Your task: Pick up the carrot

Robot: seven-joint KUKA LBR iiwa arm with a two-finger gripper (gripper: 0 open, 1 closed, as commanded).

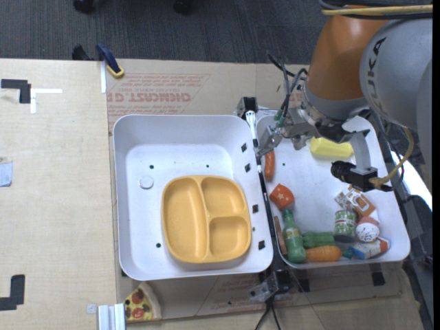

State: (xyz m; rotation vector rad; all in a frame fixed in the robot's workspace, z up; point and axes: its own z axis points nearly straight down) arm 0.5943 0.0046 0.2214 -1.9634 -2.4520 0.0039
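The carrot (323, 254) is orange and lies flat along the front wall of the right bin (313, 184), just in front of a green vegetable (318, 239). My gripper (283, 130) hangs under the grey and orange wrist at the bin's back left corner, well behind the carrot and apart from it. It sits just above a reddish sausage (269, 163). Nothing shows in its grasp.
Around the carrot lie a green bottle (292, 234), a red-orange fruit (281, 196), a small can (345, 220), a white ball (366, 232), a carton (354, 201) and a yellow piece (330, 148). The left bin (137, 150) holds a yellow divided plate (206, 218).
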